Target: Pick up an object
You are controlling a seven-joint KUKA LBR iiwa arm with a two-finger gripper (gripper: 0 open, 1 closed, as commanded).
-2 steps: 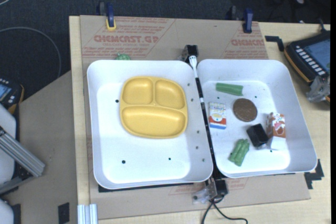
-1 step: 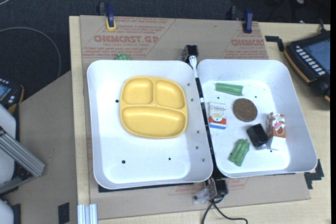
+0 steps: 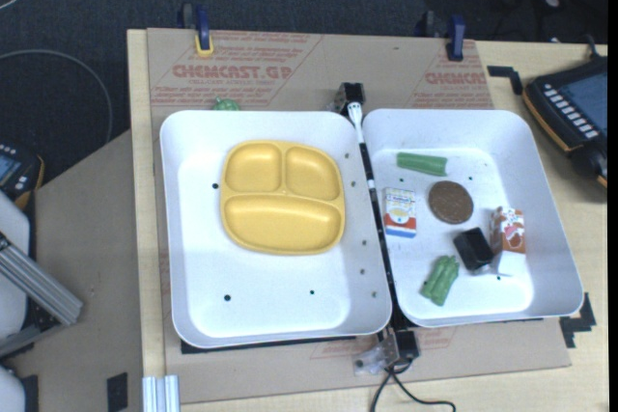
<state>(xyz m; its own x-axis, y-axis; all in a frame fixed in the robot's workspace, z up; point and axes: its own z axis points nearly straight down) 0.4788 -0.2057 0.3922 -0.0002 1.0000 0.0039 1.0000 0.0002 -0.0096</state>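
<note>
The candidate objects lay together in the right-hand shallow white bin. Near its centre sat a flat, round, brown disc, taken here as the reference point. All positions below are as seen in the camera view.

- Just left of the disc: a small white carton with red and blue print, lying flat and apart from the disc.
- Above and left of the disc: a short green cylinder, lying on its side, close to the disc but not touching it.
- Below and slightly right of the disc: a small black block.
- Right of the disc: a red and white packet, just beside the black block. Contact between them could not be confirmed.
- Below the disc: a ribbed green piece, lying tilted, its upper end near the black block.

Whether the gripper was apart or together could not be told, nor could its position relative to the disc.

Well to the left of the disc, the left-hand shallow white bin held a yellow plastic tray with three compartments. Both bins rested on a brown printed board, held by two blue clamps at the edge farthest above the disc.
</note>
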